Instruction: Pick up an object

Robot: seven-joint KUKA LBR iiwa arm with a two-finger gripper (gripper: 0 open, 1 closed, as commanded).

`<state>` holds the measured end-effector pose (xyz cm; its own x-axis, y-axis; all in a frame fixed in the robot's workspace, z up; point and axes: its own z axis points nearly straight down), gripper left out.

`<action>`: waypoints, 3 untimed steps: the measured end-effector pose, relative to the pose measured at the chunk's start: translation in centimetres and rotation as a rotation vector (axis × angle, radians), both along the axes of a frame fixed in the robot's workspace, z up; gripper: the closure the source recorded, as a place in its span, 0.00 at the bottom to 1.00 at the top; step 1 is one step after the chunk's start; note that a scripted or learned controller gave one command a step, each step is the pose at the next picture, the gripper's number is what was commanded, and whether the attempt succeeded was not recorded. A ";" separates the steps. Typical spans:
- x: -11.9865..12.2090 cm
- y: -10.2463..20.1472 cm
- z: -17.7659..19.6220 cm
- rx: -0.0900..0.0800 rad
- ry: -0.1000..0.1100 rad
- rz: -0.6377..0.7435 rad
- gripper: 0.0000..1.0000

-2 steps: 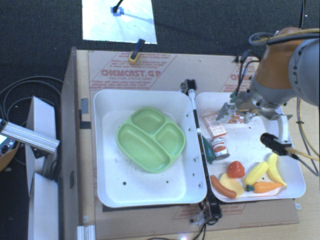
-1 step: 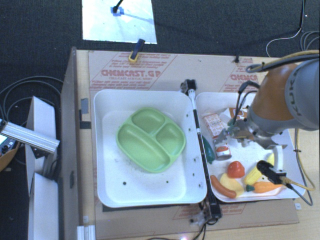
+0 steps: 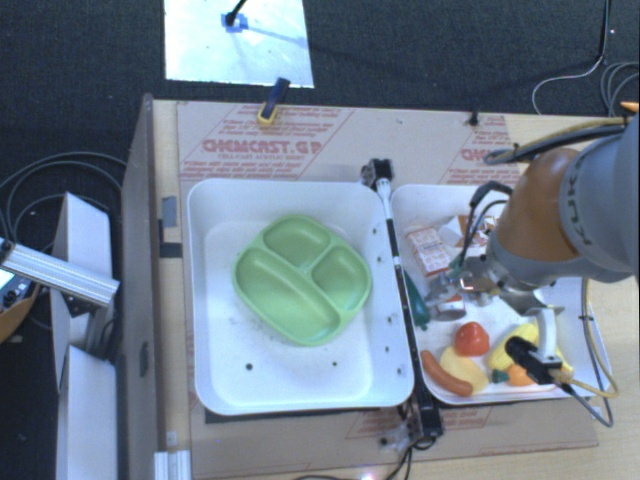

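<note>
My gripper [image 3: 446,300] hangs low over the left middle of the right bin [image 3: 432,194], under the grey arm with its orange band [image 3: 540,208]. Right beside it on the left lies a dark green thing [image 3: 415,305]. Just behind it sits a pink and white packet [image 3: 431,249]. In front of it are a red tomato [image 3: 471,338], a sausage [image 3: 446,374] and a yellow piece [image 3: 472,377]. A small orange piece [image 3: 518,376] and another yellow one [image 3: 527,335] lie further right. The arm hides the right part of this bin.
The left bin [image 3: 290,185] holds a green divided plate [image 3: 303,279]. A black bar [image 3: 395,258] runs along the seam between the two bins. Cardboard covers the bench behind the bins [image 3: 300,138].
</note>
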<state>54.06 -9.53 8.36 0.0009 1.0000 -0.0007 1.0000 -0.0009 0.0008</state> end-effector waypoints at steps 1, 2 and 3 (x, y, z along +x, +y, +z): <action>3.4 -0.1 0.2 0.000 -0.005 0.005 0.00; 0.9 0.6 0.0 0.000 0.002 0.002 0.00; 4.9 0.8 0.1 0.000 -0.005 0.006 0.00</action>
